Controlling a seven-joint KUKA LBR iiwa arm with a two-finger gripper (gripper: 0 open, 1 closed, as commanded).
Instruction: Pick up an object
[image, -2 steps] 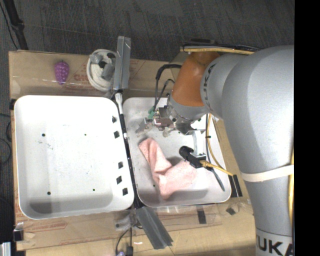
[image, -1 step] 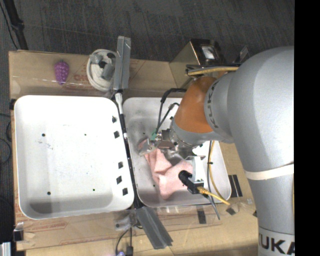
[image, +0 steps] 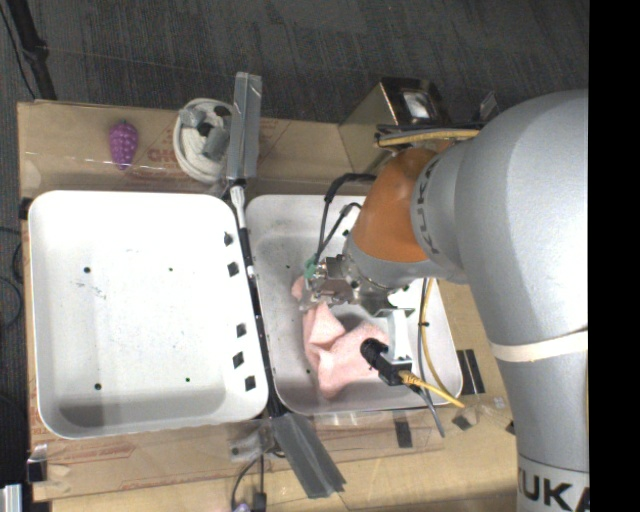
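The single camera sat fixed above the bench (image: 150, 455) and looked down at a slant, taking in both white bins at once. The left bin (image: 130, 205) lay in full view, and the right bin (image: 270, 215) beside it was partly covered by the grey arm (image: 510, 230) (which entered from the frame's right). Beyond the left bin's far rim, dark floor showed.

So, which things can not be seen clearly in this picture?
- Gripper: in the camera view the wrist covers its fingers, so open or shut cannot be told.
- Pink object in the right bin: its upper part lies under the wrist; a grasp cannot be judged.
- Purple item on the cardboard: too small to identify.
- Arm: cut off by the lower edge.
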